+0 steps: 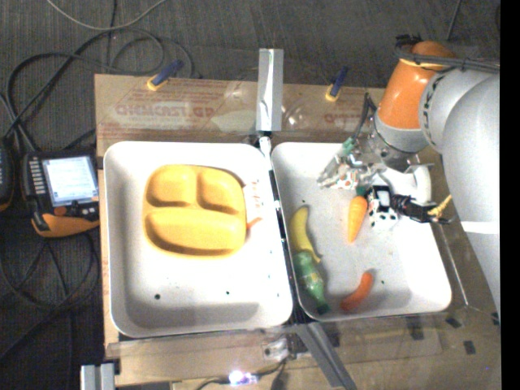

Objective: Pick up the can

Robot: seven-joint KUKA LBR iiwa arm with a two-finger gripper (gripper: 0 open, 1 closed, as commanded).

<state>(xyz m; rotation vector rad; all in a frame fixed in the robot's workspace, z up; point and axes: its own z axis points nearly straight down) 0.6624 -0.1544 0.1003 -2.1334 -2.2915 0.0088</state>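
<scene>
Green can (311, 278) lying on its side by the right bin's (422, 292) left wall, top end touching a yellow banana (301, 228), carrot (356, 217) further right, gripper (348, 171) low over the bin's far part, well apart from the can, its grip impossible to tell

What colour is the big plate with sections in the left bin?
The plate is yellow, seen clearly in the camera view.

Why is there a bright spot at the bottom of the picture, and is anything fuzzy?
Camera view: a small light glares white at the bench's front edge; the left bin has a soft grey shadow along its front; the gripper looks a bit blurry.
</scene>
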